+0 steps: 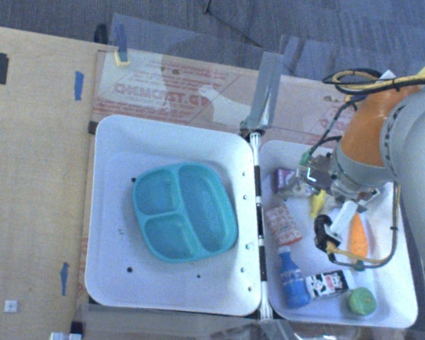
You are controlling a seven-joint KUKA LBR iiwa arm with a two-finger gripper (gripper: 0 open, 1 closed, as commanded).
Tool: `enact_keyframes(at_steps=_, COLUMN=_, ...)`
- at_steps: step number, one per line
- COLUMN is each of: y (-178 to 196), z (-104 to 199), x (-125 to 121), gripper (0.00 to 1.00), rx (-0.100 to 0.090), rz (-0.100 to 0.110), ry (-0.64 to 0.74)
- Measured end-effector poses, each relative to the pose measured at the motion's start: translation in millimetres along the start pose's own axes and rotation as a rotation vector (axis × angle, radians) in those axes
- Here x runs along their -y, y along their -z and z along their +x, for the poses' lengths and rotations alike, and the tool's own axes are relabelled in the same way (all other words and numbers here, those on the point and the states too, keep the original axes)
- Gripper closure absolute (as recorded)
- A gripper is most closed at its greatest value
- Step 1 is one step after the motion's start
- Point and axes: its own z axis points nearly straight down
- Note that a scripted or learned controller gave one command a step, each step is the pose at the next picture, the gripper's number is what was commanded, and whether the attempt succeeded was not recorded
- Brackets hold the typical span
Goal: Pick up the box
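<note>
Reaching in from the frame's right, the two-finger gripper (329, 197) is seen over the upper middle of the right shallow white bin (394, 289); whether it is spread or closed cannot be told. An orange tapered object (359, 236) is noted just beside it. The small black-and-white box (327, 284) is found lower in that bin, between a blue bottle (292, 280) and a green round object (361, 302).
</note>
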Motion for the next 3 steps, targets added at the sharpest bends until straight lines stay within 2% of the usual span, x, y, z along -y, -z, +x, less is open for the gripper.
enact_keyframes(at_steps=1, y=0, z=-41, x=42, gripper=0.00, rx=-0.006, rz=-0.007, ry=-0.134)
enact_keyframes(at_steps=2, y=-1, z=7, x=-40, gripper=0.00, rx=0.004, rz=0.020, ry=-0.477)
enact_keyframes(at_steps=3, y=60, z=-78, x=51, gripper=0.00, rx=-0.003, rz=0.009, ry=-0.507)
